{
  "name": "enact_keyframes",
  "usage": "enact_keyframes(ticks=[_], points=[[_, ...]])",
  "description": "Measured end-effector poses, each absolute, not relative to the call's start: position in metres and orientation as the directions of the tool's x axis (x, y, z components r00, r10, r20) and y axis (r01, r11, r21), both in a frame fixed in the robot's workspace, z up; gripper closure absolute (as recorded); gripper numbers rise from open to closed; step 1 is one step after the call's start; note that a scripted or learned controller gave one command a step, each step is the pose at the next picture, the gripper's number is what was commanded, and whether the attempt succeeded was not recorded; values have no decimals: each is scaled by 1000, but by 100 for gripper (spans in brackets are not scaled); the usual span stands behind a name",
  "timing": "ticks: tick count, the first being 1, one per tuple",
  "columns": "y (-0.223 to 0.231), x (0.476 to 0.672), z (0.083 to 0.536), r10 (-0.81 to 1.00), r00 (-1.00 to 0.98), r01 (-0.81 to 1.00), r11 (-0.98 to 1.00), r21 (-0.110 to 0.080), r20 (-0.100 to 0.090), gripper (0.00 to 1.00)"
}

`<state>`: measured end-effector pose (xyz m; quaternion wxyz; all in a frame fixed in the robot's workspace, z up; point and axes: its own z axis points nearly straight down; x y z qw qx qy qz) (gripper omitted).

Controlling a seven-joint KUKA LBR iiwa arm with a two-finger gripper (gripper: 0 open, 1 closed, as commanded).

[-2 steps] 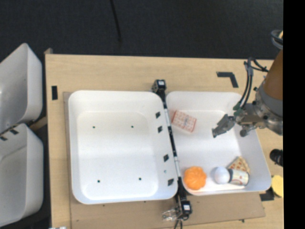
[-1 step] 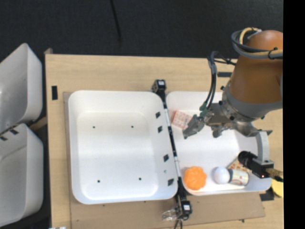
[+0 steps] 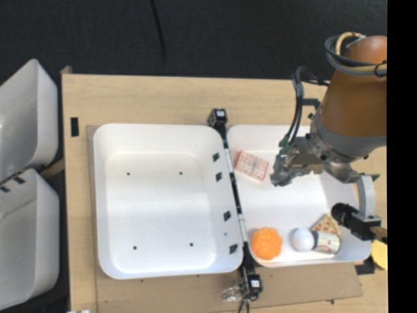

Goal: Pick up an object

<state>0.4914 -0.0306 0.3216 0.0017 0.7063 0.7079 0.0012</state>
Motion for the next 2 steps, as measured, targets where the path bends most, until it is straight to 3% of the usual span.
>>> enact_keyframes(ticks=[1,2], points=[[-10,494,452,1000,-6,1000,6,16,0,100],[41,490,457,1000,-7,1000,7,3,0,100]])
